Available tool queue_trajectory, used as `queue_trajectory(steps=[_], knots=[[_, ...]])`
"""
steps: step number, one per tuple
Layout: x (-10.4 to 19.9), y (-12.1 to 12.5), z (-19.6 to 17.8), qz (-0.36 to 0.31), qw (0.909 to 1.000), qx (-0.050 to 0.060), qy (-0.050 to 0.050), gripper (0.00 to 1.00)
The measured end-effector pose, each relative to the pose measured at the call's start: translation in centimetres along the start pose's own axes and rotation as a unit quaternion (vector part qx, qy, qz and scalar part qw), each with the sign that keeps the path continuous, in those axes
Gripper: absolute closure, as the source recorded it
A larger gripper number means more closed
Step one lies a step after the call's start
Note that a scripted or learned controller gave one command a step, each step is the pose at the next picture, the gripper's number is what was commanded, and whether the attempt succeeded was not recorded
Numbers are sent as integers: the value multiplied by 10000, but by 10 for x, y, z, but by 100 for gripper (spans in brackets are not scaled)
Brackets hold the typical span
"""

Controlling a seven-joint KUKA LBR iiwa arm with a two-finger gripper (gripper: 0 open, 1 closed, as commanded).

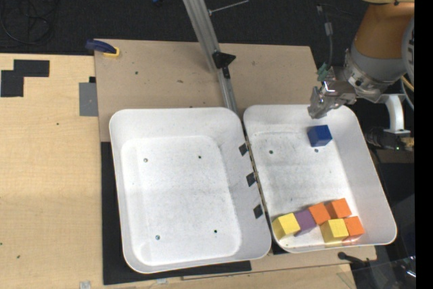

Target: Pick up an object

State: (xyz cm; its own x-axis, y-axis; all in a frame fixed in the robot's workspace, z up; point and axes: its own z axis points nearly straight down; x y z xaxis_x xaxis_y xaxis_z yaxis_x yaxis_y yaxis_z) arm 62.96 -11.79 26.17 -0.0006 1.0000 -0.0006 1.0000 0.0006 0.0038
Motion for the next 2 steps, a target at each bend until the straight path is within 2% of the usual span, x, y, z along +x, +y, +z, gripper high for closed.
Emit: queue_trajectory(steps=[1, 2], knots=[[44, -28, 6, -11, 10000, 43, 14, 100], [93, -48, 4, -16, 10000, 42, 16, 100]])
